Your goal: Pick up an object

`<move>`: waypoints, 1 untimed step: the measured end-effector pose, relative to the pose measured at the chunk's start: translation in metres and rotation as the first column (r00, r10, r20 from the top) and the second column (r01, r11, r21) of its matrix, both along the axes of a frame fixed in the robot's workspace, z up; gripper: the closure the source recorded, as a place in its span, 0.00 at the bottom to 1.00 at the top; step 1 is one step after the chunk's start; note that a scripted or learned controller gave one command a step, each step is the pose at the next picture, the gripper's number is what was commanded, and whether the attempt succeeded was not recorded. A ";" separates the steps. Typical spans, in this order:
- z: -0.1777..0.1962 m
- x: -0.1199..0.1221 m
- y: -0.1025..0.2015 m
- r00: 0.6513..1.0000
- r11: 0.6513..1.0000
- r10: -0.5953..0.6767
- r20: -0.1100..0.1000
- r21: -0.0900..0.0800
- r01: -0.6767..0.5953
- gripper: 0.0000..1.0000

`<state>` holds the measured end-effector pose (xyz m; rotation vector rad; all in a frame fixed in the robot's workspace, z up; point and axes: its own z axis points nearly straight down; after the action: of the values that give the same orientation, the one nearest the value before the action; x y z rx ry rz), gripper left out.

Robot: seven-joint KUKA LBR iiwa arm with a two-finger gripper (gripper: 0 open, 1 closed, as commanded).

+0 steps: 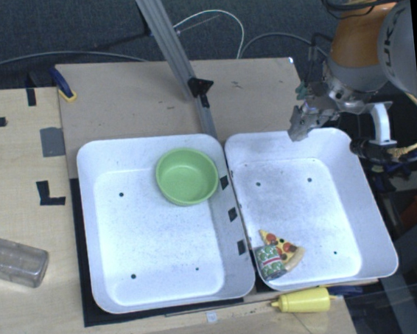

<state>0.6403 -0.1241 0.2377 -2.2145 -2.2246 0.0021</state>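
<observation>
A green bowl [187, 175] sits upright at the back of the left bin [102, 211], near its right wall. A toy pizza slice [278, 253] with red and green toppings lies in the front left corner of the right bin [361, 206]. My gripper [302, 124] hangs over the back rim of the right bin, well away from both objects. I see nothing held in it.
A yellow mustard-shaped bottle [305, 301] lies on the bench just in front of the right bin. A clear plastic container [11, 259] lies at the far left. A grey metal pole [174, 51] slants down to the bins' back edge.
</observation>
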 end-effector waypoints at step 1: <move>0.008 -0.020 0.052 1.000 1.000 0.002 0.001 0.001 -0.002 1.00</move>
<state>0.6204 -0.0724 0.2460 -2.2126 -2.2262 0.0000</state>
